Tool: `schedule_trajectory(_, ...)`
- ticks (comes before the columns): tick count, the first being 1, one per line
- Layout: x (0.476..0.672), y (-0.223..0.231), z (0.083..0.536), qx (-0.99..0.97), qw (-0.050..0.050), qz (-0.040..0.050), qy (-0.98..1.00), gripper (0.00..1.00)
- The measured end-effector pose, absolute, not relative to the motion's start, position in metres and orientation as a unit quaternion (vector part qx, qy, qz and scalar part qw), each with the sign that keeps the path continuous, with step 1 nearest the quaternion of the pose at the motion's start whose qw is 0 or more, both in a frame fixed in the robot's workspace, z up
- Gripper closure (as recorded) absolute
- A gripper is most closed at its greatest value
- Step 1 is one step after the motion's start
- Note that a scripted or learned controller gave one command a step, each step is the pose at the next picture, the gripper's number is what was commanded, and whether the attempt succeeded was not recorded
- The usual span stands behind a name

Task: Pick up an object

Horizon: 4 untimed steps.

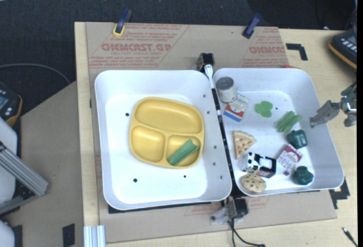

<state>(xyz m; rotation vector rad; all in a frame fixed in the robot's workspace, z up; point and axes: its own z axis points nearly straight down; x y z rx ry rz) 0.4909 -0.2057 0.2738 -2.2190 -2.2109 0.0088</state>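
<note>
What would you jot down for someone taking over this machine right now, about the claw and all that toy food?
Claw: at the right bin's right rim, holding nothing I can see; open or shut is unclear.
Left bin: yellow tray with a green bean in one compartment.
Right bin: can, pizza slice, cookie, green pepper, other small toys.
Done: nothing lifted yet.
Left: pick up one object; the green pepper lies nearest the claw.

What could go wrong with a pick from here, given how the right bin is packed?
1. The gripper sits at the right bin's edge; the nearest items, the green pepper and red packet, lie close together, so a descent may nudge both.
2. The pizza slice and cookie lie flat, so fingers may slide over them.
</note>
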Motion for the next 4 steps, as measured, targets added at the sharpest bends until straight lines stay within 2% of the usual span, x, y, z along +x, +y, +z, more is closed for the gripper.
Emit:
schedule_trajectory(1, 0.493, -0.205, 0.279, -0.707, -0.001, 0.0, -0.707, 0.0)
schedule_trajectory(2, 0.488, -0.202, 0.217, -0.707, 0.003, 0.0013, -0.707, 0.0)
schedule_trajectory(3, 0.492, -0.192, 0.164, -0.707, 0.003, 0.0009, -0.707, 0.0)
schedule_trajectory(4, 0.488, -0.181, 0.108, -0.707, 0.004, 0.001, -0.707, 0.0)
